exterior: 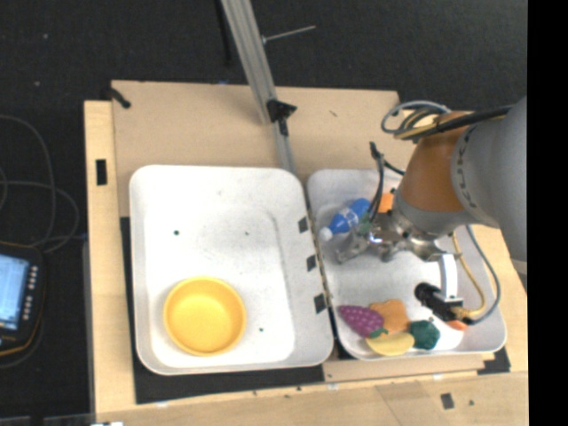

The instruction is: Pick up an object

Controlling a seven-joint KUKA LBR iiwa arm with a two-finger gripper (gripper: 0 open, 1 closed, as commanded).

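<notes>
- The claw hung low in the right bin, below the arm; whether it stood wide or narrow could not be told from this slant.
- A blue bottle lay just above and left of the claw, touching or nearly so; nothing could be seen gripped.
- The other candidates sat well below and right of the claw, along the bin's near rim: purple grapes, an orange piece, a yellow one and a green one, bunched together.
- Far to the claw's lower left, in the left bin, lay a yellow bowl, alone.
- Risk, as I judge it: the bottle lay close to the wall between the bins, so a closing claw could push it against that rim and squeeze it out sideways.
- A round bottle lying on its side would likely roll if only clipped.
- The cables trailing right of the claw could snag on the toys if the arm swung that way.
- Open room: bare bin floor directly below the claw and to its right; tight at the left wall and at the crowded near rim.
</notes>
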